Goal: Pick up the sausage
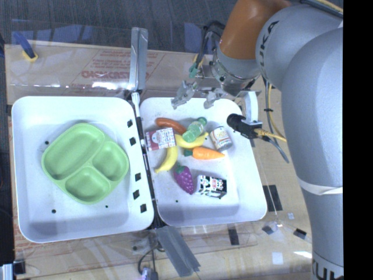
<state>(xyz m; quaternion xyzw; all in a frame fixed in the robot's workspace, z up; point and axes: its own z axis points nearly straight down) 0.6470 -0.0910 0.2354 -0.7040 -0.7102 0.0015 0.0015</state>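
Two white bins (35,174); our pincer (195,97) hangs apart, empty; sausage (169,123) just below-left, crowded by bottle (196,126), risking a mis-grab.

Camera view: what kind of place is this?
Likely a robot lab pick-and-place bench: a KUKA arm over two white bins, toy food such as a sausage and banana, a green plate.

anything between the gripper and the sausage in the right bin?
No. In the camera view the gripper hangs open above the far rim, and just bare white bin floor separates it from the sausage.
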